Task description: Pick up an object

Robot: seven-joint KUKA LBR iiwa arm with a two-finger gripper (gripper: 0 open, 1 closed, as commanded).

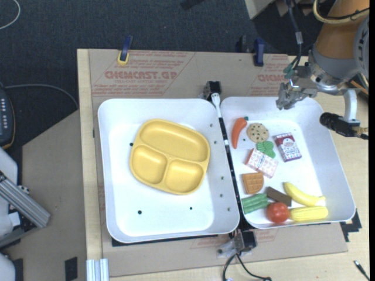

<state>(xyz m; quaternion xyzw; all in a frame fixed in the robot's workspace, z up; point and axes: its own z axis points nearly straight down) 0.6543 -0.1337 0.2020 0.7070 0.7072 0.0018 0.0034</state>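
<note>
since nothing sits between its fingers, the gripper point(285, 100) hangs unladen above the far rim of the right bin point(338, 160); finger spread cannot be told. pickable toys crowd that bin: carrot point(238, 131), cookie point(256, 133), red box point(287, 147), banana point(302, 194), tomato point(278, 212). all look light, stiff plastic, likely slick. the red box seems the best hold, flat sides, open floor around it. near-edge pieces touch each other. the left bin point(111, 157) holds a yellow tray point(169, 156).
</note>
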